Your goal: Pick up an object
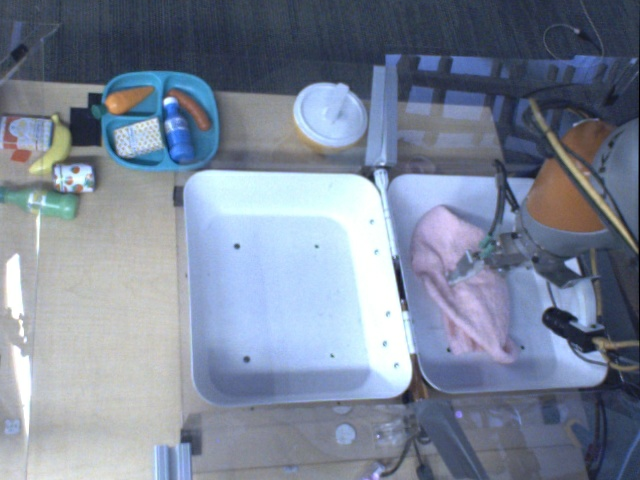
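You're looking at the claw (468, 265) hanging right over the pink cloth (462, 283) in the right bin (560, 363). The cloth is running lengthwise from far-left to near-right, directly under the tips. Claw state: can't tell, since its outline is blurring into the fabric folds.

Arm (575, 193) reaches leftward, claw (468, 265) low.

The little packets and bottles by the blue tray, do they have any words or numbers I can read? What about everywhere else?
No text can be read anywhere.
Red and white carton: has print, too blurred to read.
Small can: red spots, no readable letters.
Blue bottle in the blue tray: label too small.
Green bottle: label blurred.
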